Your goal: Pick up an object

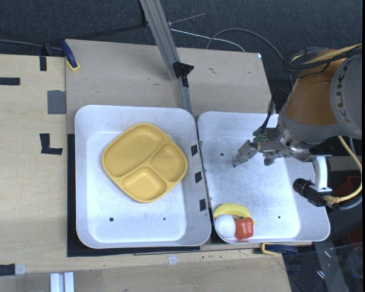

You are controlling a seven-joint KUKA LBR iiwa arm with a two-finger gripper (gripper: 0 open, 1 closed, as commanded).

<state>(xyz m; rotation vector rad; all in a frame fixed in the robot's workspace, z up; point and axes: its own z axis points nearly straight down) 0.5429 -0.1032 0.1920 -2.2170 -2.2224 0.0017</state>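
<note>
**Clerk:** Item one, the worktop?

**Keeper:** Pale wood, bearing two shallow white bins side by side. Left bin: one yellow divided plate, three compartments, lying flat and turned at a slant, toward the far half of the bin and touching no wall.

**Clerk:** Right bin?

**Keeper:** A small cluster in its near left corner, against the wall shared with the left bin. Three pieces pressed together: a yellow piece farthest from the near rim, a white round piece just nearer, a red piece at the right of the white one. Whether they are one object or several, cannot tell.

**Clerk:** The arm?

**Keeper:** Grey and orange, reaching in from the right, over the far right part of the right bin. The hand points left, over the middle of that bin's floor. One dark finger shows, tip toward the bin's left wall; spread or pressed together, cannot tell. Nothing shows at the tip.

**Clerk:** Hand against cluster?

**Keeper:** Well apart; the cluster lies nearer and slightly left of the tip.

**Clerk:** Other entries?

**Keeper:** A grey metal post slanting from the far edge down to the gap between the bins. Dark cables on the floor beyond the worktop.
</note>
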